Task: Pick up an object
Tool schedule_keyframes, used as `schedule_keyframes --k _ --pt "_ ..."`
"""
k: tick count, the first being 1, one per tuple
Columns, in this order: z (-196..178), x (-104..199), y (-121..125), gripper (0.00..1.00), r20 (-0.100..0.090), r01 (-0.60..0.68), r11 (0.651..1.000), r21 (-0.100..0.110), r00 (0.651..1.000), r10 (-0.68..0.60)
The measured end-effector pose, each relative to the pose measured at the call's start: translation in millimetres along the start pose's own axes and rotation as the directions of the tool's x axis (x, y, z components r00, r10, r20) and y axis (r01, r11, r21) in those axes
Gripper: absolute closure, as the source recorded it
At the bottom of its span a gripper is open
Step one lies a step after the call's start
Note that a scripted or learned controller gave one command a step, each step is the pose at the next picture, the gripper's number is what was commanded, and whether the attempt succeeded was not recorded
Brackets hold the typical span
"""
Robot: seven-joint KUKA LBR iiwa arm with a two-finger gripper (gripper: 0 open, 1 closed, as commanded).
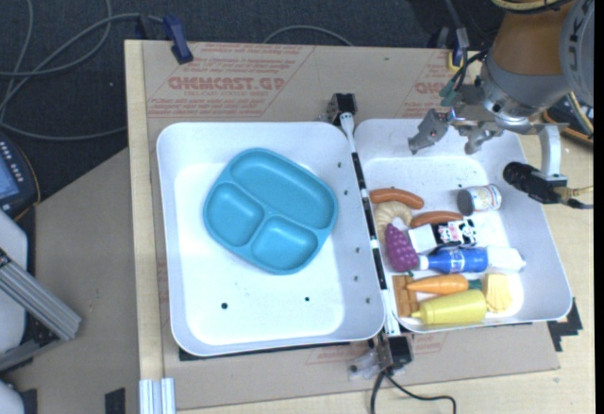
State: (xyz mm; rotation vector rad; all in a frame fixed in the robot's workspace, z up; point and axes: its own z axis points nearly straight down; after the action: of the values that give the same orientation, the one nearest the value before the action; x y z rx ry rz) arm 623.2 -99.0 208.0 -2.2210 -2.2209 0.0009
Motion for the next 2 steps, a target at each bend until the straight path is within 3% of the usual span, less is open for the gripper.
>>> schedule_keyframes --k 1,2 --pt "129.2 -63.4 -26.4 0.00 0.000 -0.006 1.000 0.009 1.000 0.006" --pt "123.3 -36.9 -63.6 0.00 -0.002 -0.001 1.000 0.003 1.000 0.001"
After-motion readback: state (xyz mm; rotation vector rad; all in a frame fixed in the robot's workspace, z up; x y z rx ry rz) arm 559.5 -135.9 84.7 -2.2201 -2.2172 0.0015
